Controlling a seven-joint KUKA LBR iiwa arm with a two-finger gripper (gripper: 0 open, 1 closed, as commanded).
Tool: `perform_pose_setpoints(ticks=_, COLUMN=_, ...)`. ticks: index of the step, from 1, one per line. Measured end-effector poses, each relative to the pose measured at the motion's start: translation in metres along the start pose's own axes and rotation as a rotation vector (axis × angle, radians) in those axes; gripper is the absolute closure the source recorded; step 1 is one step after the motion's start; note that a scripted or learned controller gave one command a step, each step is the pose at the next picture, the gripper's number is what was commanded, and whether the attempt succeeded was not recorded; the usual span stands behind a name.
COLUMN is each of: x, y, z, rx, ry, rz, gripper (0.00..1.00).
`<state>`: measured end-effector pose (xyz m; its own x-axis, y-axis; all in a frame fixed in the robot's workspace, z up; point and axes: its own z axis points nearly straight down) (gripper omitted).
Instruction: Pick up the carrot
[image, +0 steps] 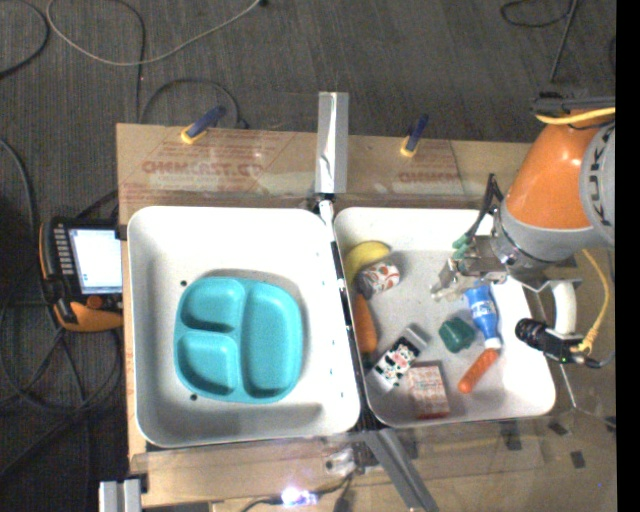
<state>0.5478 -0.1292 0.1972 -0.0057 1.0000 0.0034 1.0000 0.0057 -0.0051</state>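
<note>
An orange carrot (363, 326) lies lengthwise against the left wall of the right bin (520, 405), just below a round printed ball-like item (379, 277). My gripper (450, 282) hangs over the middle-right of that bin, well to the right of the carrot and apart from it, right above a blue-and-white bottle (482, 312). I see nothing held in it. The grey arm with its orange band (550, 185) enters from the right.
In the right bin lie a yellow fruit (364, 255), a green block (457, 335), an orange-red stick-shaped item (478, 369), a black-and-white cube (396, 364) and a pink box (428, 389). The left bin (150, 240) holds a teal divided plate (240, 338).
</note>
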Motion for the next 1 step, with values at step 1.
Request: perform_pose_setpoints(ticks=1, x=0.026, y=-0.0444, z=-0.062, rx=-0.002, ry=-0.005, rz=0.546, gripper=1.0)
